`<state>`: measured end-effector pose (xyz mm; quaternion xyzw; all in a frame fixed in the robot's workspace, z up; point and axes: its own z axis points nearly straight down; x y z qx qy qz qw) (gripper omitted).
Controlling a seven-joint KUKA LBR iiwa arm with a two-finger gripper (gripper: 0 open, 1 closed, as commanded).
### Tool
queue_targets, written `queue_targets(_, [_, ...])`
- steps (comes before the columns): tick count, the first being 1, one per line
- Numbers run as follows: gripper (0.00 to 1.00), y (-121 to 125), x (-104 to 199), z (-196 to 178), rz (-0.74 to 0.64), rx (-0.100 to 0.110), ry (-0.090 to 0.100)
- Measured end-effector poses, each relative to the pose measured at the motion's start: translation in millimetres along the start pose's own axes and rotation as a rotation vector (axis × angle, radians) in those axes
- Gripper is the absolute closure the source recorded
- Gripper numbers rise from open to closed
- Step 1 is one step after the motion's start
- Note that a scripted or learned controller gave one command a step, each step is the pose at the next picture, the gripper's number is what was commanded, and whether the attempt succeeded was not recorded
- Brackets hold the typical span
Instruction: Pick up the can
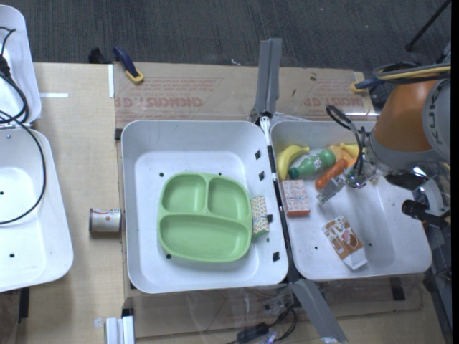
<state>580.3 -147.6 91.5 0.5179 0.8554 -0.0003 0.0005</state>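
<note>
Can lies on counter left of bins; gripper low in right bin, blurred, can't tell its state.

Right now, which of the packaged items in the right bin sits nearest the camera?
The brown-and-white packet, lying alone toward the right bin's front edge. The pink box and the green bottle lie farther back.

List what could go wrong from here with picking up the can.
1. The can lies on its side on the bench, outside both bins, left of the left bin; the gripper sits in the right bin, so reach may fall short.
2. On its side, the can may roll away.
</note>
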Motion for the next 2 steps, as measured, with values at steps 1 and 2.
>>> queue_targets(1, [0.0, 82.4, -10.3, -0.5, -0.266, 0.002, -0.001])
queue_targets(2, [0.0, 5.3, -32.1, -1.3, -0.173, -0.001, -0.001])
